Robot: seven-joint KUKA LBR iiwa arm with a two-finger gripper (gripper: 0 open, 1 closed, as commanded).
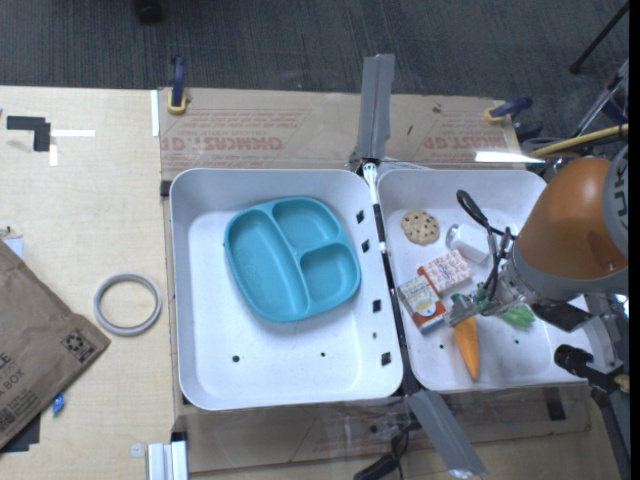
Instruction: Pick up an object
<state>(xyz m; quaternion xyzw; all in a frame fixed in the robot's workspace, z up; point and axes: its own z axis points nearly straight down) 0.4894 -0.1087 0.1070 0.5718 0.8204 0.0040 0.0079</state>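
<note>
Left bin (200, 348) holds a blue divided plate (292, 258). Right bin (430, 373) holds a cookie (421, 228), two snack packets (434, 285), a carrot (467, 346) and a green item (518, 316). Gripper (470, 306) sits low over the carrot's top, beside the packets.

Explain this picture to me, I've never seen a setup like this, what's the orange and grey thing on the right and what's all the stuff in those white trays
The camera looks down at a slant on a bench with two shallow white bins. The grey and orange shape is a robot arm reaching in from the right; its job is to pick up an object. Its gripper is low in the right bin, among a carrot, a small snack carton, a red and white packet, a cookie and something green. Whether it holds anything can't be made out here. The left bin holds a blue divided plate. Beside the bins lie a tape ring and a cardboard box.
</note>
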